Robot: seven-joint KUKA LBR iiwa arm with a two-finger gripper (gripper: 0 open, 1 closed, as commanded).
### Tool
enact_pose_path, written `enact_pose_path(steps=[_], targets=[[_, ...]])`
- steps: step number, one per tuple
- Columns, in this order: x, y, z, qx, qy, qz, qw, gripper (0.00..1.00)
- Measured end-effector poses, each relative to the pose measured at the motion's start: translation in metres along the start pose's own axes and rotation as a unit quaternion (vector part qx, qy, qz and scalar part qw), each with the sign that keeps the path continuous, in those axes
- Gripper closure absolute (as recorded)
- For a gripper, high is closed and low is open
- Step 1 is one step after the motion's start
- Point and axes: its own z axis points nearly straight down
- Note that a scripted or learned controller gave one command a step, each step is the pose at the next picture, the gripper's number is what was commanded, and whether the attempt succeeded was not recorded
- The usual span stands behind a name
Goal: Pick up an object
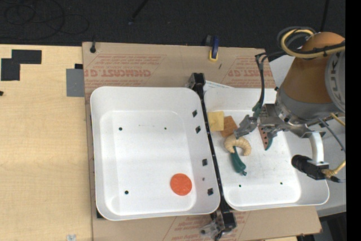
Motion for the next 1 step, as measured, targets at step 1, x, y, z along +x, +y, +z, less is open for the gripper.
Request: enact_pose_path(steps=[1], targets=[[0.0022, -0.0543, 0.0853, 0.002, 0.001, 0.0, 1.0, 0.0]])
